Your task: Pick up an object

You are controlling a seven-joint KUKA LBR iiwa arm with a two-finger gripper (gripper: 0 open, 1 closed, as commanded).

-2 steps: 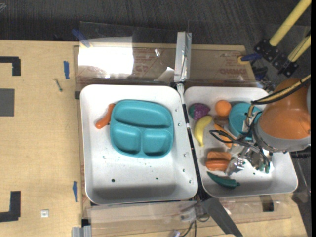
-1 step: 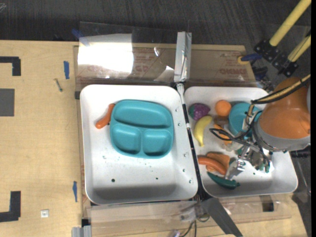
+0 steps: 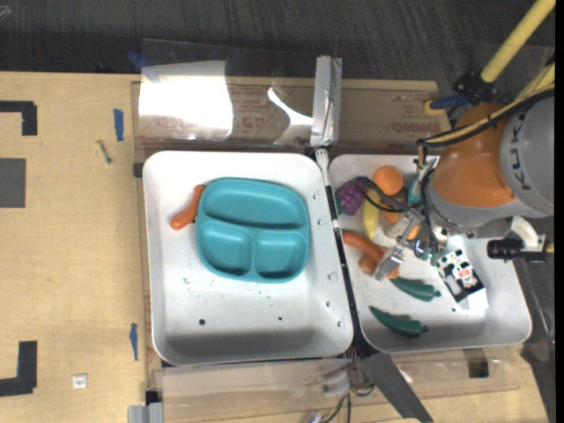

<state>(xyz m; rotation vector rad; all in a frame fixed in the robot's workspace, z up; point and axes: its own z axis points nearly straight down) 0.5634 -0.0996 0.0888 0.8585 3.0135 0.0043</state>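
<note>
The right bin [image 3: 502,320] holds several toy foods. An orange carrot [image 3: 361,245] lies near its left wall, with a yellow banana [image 3: 370,222], purple grapes [image 3: 350,196] and an orange fruit [image 3: 388,181] behind it. Two dark green pods lie nearer the front, one [image 3: 414,289] mid-bin and the other [image 3: 398,322] by the front wall. My gripper [image 3: 394,256] reaches in from the right and is low over the bin's middle. Its tip is right at the carrot's right end. I cannot see whether it touches or holds anything.
The left bin [image 3: 176,324] holds a teal divided plate [image 3: 253,227] with an orange sausage-shaped piece [image 3: 185,210] leaning at its left edge. A metal divider [image 3: 324,104] stands behind the bins. The arm's orange band [image 3: 467,179] hangs over the right bin's back right corner.
</note>
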